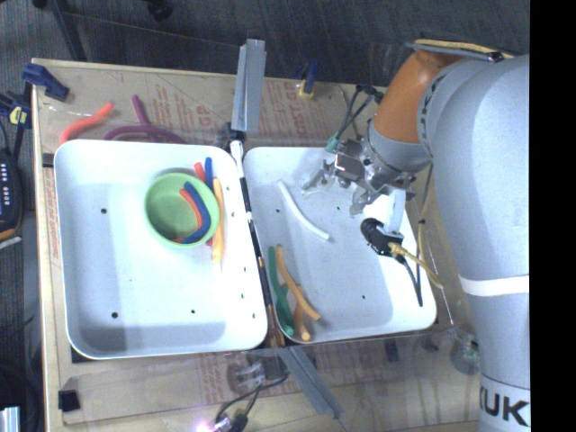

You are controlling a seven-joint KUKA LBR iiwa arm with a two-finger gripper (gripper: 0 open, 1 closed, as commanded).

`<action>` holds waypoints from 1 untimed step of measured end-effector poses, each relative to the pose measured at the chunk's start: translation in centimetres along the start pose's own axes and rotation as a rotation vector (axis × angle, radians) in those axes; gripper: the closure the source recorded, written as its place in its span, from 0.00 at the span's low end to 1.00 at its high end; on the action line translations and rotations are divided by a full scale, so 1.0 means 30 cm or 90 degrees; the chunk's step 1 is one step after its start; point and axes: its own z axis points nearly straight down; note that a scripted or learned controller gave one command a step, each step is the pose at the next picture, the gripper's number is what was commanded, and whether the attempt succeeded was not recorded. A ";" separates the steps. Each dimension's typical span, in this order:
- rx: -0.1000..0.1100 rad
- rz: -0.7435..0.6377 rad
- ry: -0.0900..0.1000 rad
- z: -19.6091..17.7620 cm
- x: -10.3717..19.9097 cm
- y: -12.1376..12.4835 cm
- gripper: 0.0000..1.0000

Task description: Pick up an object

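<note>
The gripper (340,183) hangs over the upper part of the right bin (360,318), jaws apart with nothing between them. Just below it lies a white curved strip (302,212). A green bowl (180,207) sits in the left bin (135,331), centre-left of frame.

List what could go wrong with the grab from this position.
1. The gripper hovers near the right bin's back wall, so a straight descent may clip the rim.
2. The nearest thing, a thin white strip, lies flat and may slip away.
3. The sticks crowd the bin's left wall, a tight spot to reach.
</note>
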 end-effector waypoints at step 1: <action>-0.001 -0.081 0.000 -0.245 -0.096 0.013 0.00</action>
